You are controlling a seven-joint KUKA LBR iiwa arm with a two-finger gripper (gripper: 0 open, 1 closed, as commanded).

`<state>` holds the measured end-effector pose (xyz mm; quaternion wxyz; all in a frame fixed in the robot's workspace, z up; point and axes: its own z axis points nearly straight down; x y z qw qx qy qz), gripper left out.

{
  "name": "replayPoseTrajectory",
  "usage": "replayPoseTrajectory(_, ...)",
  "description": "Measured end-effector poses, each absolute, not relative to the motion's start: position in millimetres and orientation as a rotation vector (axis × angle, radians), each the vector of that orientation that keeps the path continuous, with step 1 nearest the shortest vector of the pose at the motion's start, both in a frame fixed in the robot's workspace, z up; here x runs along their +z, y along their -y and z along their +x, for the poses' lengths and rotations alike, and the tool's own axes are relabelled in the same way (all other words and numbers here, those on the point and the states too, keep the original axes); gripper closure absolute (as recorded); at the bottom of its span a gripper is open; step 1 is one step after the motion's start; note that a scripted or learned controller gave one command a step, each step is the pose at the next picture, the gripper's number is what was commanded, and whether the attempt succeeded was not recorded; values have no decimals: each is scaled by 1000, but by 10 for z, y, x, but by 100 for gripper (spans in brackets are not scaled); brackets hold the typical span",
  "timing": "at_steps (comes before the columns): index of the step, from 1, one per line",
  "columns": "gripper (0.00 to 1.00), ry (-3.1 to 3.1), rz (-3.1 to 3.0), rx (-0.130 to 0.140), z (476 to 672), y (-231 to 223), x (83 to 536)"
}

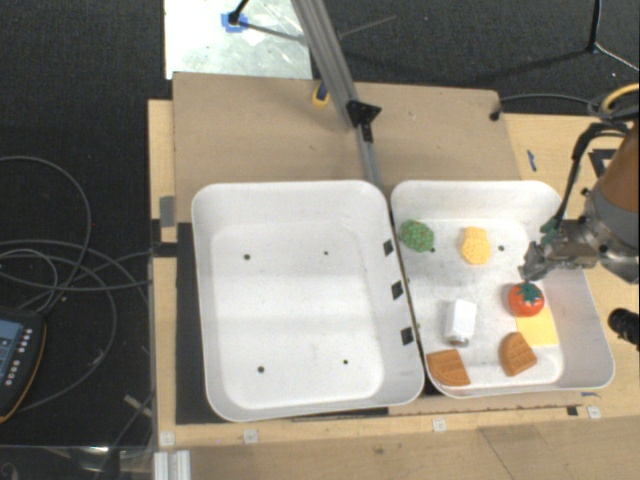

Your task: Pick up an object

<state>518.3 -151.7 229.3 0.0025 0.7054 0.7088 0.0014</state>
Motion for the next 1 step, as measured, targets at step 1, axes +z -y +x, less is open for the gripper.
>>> replayPoseTrajectory(1,100,-2232,2209,6,5200,1038,2390)
